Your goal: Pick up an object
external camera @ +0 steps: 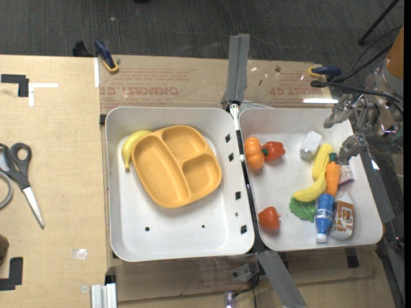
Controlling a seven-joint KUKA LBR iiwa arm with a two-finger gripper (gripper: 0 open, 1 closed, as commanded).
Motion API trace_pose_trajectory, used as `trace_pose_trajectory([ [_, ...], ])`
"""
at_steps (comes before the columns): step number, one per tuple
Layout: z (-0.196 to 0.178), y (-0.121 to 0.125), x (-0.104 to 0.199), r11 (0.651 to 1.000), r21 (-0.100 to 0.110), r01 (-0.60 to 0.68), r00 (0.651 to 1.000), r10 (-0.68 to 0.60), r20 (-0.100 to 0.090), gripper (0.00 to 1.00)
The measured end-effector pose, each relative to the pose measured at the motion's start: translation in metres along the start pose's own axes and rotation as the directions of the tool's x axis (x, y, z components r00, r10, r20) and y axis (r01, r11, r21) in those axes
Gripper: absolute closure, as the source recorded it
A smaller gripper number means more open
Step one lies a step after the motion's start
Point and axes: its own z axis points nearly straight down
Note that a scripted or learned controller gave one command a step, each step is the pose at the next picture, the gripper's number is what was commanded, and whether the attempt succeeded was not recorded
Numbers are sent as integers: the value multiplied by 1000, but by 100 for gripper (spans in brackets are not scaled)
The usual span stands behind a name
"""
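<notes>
Evidently nothing lifted yet: hand (352,128) hovers at frame's right edge over the right bin (289,236), grip state indeterminate; corn (321,161), carrot (332,178), banana (309,192) lie in the bin

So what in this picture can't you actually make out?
- Yellow banana in the left white bin, camera view: partly hidden behind the yellow divided plate.
- Grey metal gripper, right side: too cluttered with cables to tell whether its jaws are open.
- Green leafy toy in the right white bin: mostly covered by a yellow curved fruit.
- Small carton's label: too small to read.
</notes>
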Motion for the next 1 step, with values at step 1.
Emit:
trace_pose_trajectory([
  [1,109,-29,31,987,0,-163,987,163,0,0],
])
